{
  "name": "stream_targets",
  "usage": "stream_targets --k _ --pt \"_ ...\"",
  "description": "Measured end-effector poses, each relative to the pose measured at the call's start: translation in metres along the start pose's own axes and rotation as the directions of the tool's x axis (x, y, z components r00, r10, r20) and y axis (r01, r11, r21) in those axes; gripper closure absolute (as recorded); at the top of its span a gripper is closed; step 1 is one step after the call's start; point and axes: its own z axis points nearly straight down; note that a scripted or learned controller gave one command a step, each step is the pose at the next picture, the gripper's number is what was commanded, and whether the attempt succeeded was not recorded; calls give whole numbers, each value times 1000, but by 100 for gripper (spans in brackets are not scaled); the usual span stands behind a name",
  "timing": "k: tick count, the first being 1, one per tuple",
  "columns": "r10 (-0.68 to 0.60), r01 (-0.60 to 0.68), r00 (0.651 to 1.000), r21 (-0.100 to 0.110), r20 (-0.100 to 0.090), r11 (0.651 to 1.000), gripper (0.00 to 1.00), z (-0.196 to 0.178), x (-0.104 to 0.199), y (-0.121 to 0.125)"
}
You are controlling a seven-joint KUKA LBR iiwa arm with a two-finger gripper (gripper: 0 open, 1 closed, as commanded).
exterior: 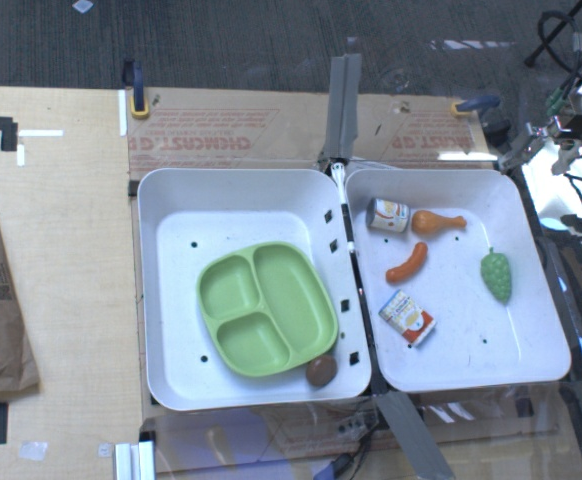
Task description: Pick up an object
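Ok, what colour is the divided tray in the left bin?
Light green tray, clearest in the camera view.

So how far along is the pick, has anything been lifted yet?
Nothing looks done: the can, drumstick, sausage, green fruit and small carton all lie in the right bin. The green tray and brown ball sit in the left. The whole pick is left.

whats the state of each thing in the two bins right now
green divided plate: flat in the left bin, compartments bare
brown round item: on the bin floor at the plate's near right edge
small can: on its side in the right bin
orange drumstick: lying beside the can
orange sausage: lying flat, apart
small carton: lying flat
green bumpy fruit: lying alone, right
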Motion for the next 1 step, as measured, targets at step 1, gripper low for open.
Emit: stream_targets --k 1 --pt "100 -100 995 -1 1 995 0 -61 47 17"
